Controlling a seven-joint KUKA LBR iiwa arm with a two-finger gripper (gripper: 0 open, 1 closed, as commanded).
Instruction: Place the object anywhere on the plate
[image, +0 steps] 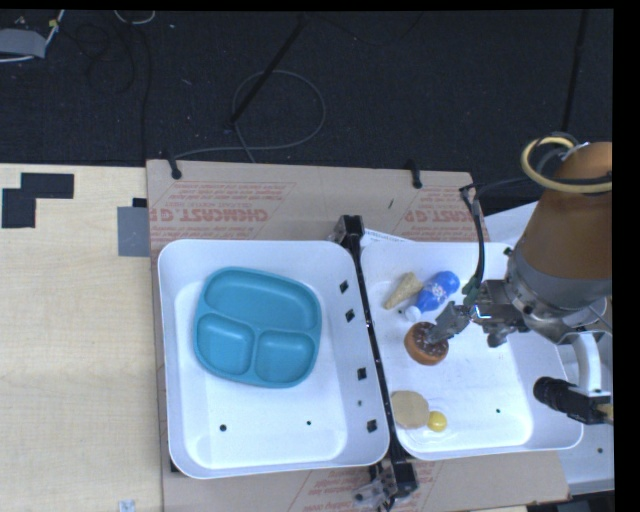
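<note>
A blue plate with three compartments lies in the left bin. In the right bin sit a brown round object, a blue and white object, a tan wedge, a beige disc and a small yellow ball. My gripper reaches in from the right, low over the right bin, with its tips right at the brown round object's upper right side. Nothing is visibly held between them.
A black divider runs between the two bins. The arm's orange band and grey body loom over the right bin's right side. Cardboard lies under the bins, with a wooden bench to the left.
</note>
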